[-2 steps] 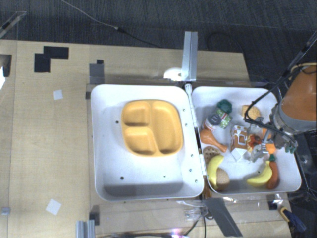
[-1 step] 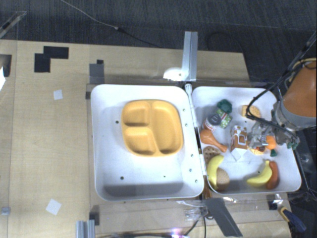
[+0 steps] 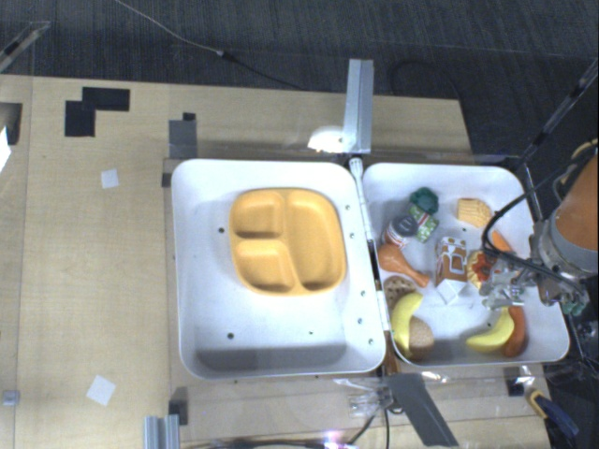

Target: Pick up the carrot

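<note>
Counter (image 3: pixel 84 279): pale wood-grain board, flat, with black square patches near the far left corner and small white paper squares lying on it.
Left bin (image 3: pixel 201 335): shallow, white, smooth, rounded corners; a few small dark dots on the floor.
Plate (image 3: pixel 284 239): yellow plastic, rounded square, split into three compartments; sits in the left bin, toward its far right part.
Right bin (image 3: pixel 552 344): same white shallow shape, touching the left bin along a metal rail; crowded with toy food.
Carrot (image 3: pixel 501 241): orange, tapered, smooth; lies in the right bin near its right side, just beside the arm, partly crossed by a black cable.
Bananas: one yellow, curved, at the near left corner (image 3: pixel 404 314), with a brown round piece (image 3: pixel 420 334) against it; another (image 3: pixel 494 335) near the front right.
Other pieces: green knobbly item (image 3: pixel 424 198) at the far side; yellow waffle-like wedge (image 3: pixel 474 212); small can (image 3: pixel 405 228); orange-brown drumstick shape (image 3: pixel 401 264); white and brown box (image 3: pixel 453 255).
Arm (image 3: pixel 576 223): orange band and grey wrist, entering from the right, cut off by the frame edge.
Jaws (image 3: pixel 501 293): metal parts low over the right bin near the front banana; opening cannot be told, grip on anything not visible.
Hard to make out: red-brown piece (image 3: pixel 517 330) beside the front banana, partly under the jaws.
</note>
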`<state>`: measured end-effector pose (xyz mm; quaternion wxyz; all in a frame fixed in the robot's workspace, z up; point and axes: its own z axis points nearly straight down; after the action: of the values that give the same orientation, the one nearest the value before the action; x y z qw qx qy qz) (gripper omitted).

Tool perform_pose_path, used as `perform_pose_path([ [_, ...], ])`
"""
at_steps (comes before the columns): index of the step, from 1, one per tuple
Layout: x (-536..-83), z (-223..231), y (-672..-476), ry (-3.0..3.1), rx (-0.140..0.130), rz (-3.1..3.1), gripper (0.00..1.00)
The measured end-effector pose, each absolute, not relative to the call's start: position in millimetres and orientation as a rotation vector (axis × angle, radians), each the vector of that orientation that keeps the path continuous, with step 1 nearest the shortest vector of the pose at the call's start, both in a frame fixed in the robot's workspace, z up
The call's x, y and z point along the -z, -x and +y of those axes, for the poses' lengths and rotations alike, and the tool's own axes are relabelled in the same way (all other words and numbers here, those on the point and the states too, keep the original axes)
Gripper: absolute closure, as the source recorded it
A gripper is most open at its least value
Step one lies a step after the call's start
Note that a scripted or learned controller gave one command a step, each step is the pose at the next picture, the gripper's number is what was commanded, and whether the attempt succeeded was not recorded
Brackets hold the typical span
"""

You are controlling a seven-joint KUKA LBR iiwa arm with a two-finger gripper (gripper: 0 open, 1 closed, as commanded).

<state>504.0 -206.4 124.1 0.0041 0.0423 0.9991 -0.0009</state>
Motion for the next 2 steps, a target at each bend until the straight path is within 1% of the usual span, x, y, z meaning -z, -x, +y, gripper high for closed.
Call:
perform_pose_path([
  [1,-225.8,-205.6,-524.4,0.075,0.008,3.124,1.0],
  [2,-204.8,-153.5,-520.4,0.074,0.0,3.131,1.0],
])
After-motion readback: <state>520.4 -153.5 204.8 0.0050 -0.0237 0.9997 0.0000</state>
